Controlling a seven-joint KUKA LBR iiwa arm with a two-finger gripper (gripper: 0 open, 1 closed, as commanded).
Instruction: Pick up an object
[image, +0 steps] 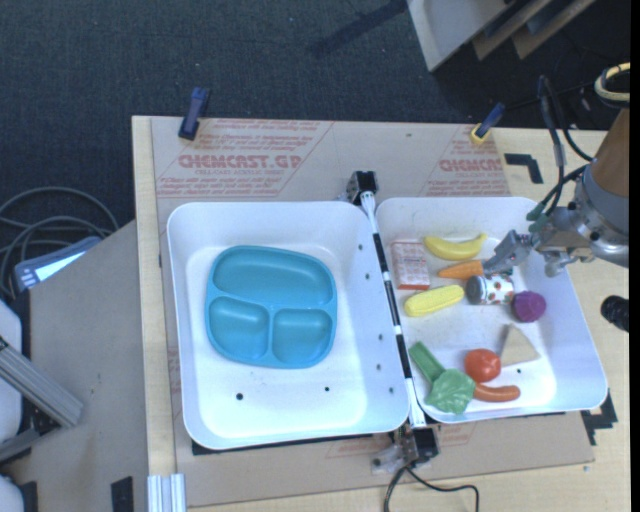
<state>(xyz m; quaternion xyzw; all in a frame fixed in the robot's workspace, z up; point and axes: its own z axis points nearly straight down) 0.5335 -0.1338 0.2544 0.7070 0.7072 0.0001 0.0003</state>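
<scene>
Several toy foods lay in the right bin (590, 350), and I took the small can (493, 290) near its middle as the landmark. Nearest me, well below the can, sat the broccoli (447, 388) and tomato (481, 364). Just left of the can lay a yellow corn cob (433, 300), its long axis running left-right, tilted slightly. The gripper (512, 252) hung just above and right of the can, nothing visibly between its fingers; spread or clenched, I could not tell. Beyond the can lay the banana (455, 245).
</scene>
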